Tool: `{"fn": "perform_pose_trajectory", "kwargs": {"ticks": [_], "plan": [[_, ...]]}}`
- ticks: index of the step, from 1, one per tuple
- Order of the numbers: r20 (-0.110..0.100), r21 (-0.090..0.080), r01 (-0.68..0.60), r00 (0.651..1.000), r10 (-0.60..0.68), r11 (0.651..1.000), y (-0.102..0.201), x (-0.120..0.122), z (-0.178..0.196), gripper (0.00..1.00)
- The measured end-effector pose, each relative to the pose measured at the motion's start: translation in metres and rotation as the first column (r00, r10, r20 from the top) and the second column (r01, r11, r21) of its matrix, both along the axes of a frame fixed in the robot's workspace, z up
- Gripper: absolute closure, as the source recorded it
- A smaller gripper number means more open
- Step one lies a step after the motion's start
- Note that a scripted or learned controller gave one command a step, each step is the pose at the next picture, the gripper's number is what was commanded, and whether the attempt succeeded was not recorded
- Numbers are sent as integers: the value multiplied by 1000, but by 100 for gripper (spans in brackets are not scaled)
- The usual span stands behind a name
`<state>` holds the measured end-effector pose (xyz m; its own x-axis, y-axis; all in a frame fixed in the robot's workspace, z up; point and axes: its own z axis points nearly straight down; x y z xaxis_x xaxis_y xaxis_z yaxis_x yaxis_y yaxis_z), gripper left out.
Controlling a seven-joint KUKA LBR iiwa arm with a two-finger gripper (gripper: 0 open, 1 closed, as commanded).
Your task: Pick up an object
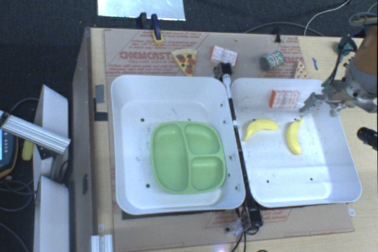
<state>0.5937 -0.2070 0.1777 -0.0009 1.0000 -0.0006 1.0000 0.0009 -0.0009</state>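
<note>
My gripper (316, 102) hangs over the right bin (336, 186), far edge; finger spread I cannot tell. Two bananas (260, 126) (293, 137) lie just below, orange box (284, 98) beside.

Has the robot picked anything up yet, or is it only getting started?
Only starting. Nothing looks done: both bananas and the orange box lie in the right bin, and the green tray sits in the left bin. In hand: the gripper sits low over the right bin's far side, beside the box, with nothing seen in it. Left: grasp one thing and lift it.
</note>
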Motion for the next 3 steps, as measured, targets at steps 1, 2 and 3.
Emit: {"fn": "perform_pose_trajectory", "kwargs": {"ticks": [1,2,3], "plan": [[2,0,-2,1000,2,1000,26,3,-94,0],[5,-1,-4,1000,4,1000,26,4,-83,100],[7,0,-4,1000,4,1000,91,14,50,100]]}}
